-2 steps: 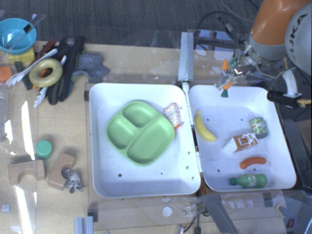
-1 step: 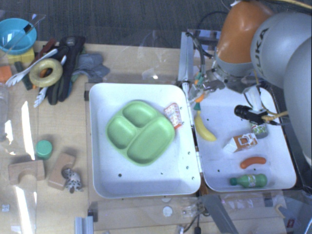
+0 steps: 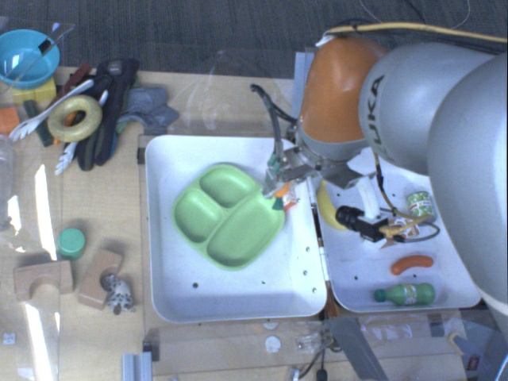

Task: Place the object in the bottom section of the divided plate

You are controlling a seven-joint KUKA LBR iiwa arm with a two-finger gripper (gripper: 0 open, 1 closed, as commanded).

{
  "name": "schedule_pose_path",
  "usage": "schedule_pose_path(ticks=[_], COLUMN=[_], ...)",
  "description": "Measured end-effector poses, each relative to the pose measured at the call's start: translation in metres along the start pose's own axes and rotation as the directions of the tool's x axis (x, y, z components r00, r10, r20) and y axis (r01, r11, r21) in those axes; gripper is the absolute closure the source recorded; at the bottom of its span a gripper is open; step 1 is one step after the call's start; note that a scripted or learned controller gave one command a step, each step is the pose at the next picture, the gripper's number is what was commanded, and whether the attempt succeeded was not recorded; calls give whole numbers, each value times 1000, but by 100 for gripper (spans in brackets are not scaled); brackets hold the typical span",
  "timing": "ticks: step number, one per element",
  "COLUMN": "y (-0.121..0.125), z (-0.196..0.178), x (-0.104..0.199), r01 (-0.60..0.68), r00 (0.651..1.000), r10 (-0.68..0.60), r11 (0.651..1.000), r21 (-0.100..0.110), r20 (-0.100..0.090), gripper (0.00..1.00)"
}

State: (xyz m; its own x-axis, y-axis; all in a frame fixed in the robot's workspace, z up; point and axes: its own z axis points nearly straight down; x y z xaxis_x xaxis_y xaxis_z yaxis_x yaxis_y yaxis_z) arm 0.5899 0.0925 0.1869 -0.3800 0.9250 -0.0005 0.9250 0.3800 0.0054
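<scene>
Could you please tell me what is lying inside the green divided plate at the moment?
The three sections of the divided plate look bare. The claw hangs over its right rim, with a small orange-and-green object at its tip; the rim beneath is covered.

orange bit (image 3: pixel 282 201) by claw (image 3: pixel 277 184), indistinct
</scene>
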Motion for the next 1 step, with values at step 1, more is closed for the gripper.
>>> schedule_pose_path(ticks=[1], y=[0], z=[0], x=[-1], r01=[-1], r00=[1000], r10=[1], r11=[1000], r21=[-1], r20=[0], gripper=[0])
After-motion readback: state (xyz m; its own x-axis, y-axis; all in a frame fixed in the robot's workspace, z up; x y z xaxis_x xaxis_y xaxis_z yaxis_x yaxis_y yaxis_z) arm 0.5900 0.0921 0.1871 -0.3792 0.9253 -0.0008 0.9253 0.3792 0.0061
